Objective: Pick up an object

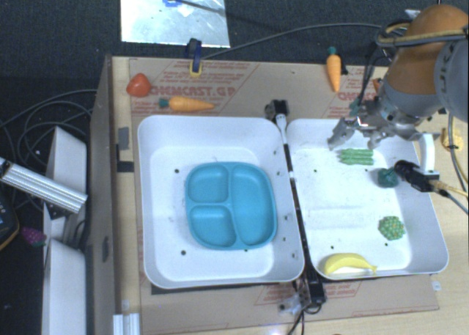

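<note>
You've got a yellow plastic banana (349,263), bumpy green ball (391,227) and teal lump (386,177) sharing the right white bin (366,201). Ribbed green bean pod (356,156) lies upper right, gripper (360,135) just above; fingers' spread: can't tell.

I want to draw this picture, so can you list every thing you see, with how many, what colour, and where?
bins: 2, white, side by side on the bench
tray: 1, blue, three compartments, in the left bin
beans: 1 bunch, green, top of the right bin, just below the tool
teal toy: 1, dark teal, right bin, right of the beans
broccoli: 1, green, right bin, lower right
banana: 1, yellow, right bin, bottom edge
carrots: 2, orange, on the cardboard above the bins, one left, one right
tomato: 1, red-orange, cardboard's top left corner
clamp: 1, blue and yellow, cardboard's top edge
foil sheet: 1, silver, above the bench
arm: 1, grey with orange band, from the right
tool: 1, grey, over the right bin's top
</note>
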{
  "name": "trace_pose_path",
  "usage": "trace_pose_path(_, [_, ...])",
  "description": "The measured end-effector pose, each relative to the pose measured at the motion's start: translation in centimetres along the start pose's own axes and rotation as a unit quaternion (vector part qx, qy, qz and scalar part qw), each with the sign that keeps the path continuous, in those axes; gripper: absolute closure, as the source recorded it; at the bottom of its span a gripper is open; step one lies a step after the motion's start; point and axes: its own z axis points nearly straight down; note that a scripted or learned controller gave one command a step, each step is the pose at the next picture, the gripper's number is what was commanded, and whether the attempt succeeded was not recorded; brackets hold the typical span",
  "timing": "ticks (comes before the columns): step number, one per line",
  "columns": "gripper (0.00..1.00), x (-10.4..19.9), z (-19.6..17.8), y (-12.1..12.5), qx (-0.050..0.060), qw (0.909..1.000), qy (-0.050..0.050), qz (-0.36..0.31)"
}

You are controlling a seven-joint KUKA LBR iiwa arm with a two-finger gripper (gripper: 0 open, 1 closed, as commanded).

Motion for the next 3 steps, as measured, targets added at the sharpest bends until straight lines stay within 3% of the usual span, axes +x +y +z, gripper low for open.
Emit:
trace_pose_path(1, [0.00,-4.4,7.0,1.4,0.001,1.0000,-0.001,0.001])
trace_pose_path(2, [0.00,-7.6,9.3,3.8,0.000,1.0000,-0.001,0.001])
trace_pose_path(3, [0.00,-4.3,10.7,3.7,-0.005,1.0000,-0.002,-0.001])
